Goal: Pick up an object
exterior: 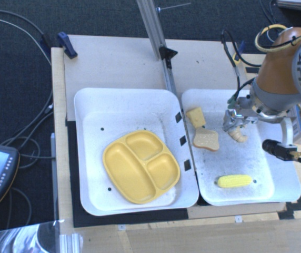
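We have the claw (238,126) low in the right bin (284,191), near its far middle, and a small beige piece (239,136) sits right at its tip; whether the claw is apart or closed, or has that piece between its tips, we cannot tell from this angle. The nearest other thing is the bread slice (206,140), just to the claw's left in view, lying flat with its long axis running roughly left to right. Beyond it, toward the bin's far left corner, lies a yellow cheese wedge (195,117). The corn cob (234,181) rests near the front wall, well apart from the claw, its long axis left to right. The left bin (87,109) holds a yellow divided plate (141,165). We judge the beige piece to be the likeliest target.
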Motion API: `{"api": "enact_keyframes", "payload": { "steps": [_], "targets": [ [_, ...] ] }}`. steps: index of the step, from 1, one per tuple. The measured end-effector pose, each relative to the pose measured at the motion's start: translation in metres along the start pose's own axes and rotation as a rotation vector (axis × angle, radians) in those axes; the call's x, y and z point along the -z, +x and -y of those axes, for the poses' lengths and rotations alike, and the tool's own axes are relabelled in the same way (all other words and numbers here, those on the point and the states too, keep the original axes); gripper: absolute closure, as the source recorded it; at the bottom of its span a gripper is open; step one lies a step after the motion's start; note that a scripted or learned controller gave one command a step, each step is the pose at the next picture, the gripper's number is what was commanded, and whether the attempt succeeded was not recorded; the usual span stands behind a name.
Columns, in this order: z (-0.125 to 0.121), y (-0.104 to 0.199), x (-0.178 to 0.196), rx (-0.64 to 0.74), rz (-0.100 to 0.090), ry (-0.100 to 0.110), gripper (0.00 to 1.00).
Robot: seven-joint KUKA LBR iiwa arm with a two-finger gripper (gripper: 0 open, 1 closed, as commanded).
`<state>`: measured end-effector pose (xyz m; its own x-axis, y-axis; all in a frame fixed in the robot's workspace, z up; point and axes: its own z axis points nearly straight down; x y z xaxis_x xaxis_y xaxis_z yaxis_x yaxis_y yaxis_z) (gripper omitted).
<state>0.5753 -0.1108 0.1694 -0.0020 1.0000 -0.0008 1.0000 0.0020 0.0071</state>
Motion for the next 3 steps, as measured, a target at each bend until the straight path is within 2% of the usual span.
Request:
{"api": "enact_keyframes", "payload": {
  "steps": [1, 3],
  "targets": [
    [-0.002, 0.000, 0.055, 0.000, 0.000, 0.000, 1.00],
    [0.001, 0.115, 0.072, 0.006, -0.004, 0.005, 1.00]
  ]
}}
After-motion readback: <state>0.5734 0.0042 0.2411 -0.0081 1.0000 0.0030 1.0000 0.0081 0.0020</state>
